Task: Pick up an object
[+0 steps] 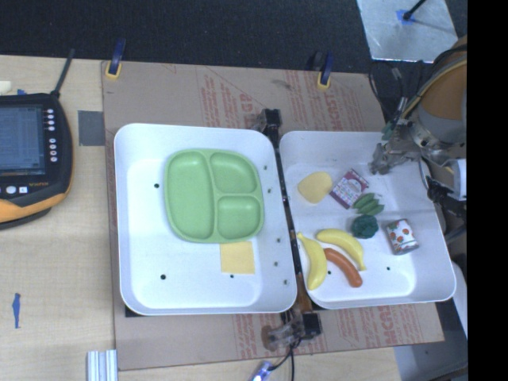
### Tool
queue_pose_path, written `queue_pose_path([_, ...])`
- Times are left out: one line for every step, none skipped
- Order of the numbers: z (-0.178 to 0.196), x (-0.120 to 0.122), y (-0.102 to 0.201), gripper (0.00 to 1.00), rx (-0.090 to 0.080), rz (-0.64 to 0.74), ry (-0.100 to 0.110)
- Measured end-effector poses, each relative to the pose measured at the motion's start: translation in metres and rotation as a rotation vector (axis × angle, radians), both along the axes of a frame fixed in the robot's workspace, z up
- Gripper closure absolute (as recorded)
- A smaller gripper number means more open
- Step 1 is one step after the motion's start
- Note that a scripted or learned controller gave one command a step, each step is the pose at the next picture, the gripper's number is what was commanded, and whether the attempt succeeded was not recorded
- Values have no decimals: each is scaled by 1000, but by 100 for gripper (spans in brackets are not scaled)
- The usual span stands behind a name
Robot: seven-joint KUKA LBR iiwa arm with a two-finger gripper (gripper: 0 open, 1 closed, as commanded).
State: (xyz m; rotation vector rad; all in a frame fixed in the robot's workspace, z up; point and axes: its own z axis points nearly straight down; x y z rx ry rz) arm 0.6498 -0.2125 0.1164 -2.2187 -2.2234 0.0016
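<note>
Bench: cardboard sheet under two white bins. Left bin [135, 213]: green divided plate [213, 194], yellow square just below it. Right bin [429, 288], right of the plate: yellow lump, purple packet [349, 189], greens, bananas, sausage, small can. Gripper [381, 163] above the packet's right; grip state cannot be told. Step judged: approach; next, descend onto packet.

The left bin [131, 236] holds a divided plate [213, 194]; the right bin [425, 288] holds two bananas [329, 252].
</note>
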Motion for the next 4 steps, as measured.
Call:
queue_pose_path([86,7,0,0,0,1,-2])
queue_pose_path([-24,7,70,0,0,4,-1])
queue_pose_path([-3,6,12,0,0,0,0])
queue_pose_path([-9,-99,0,0,0,2,4])
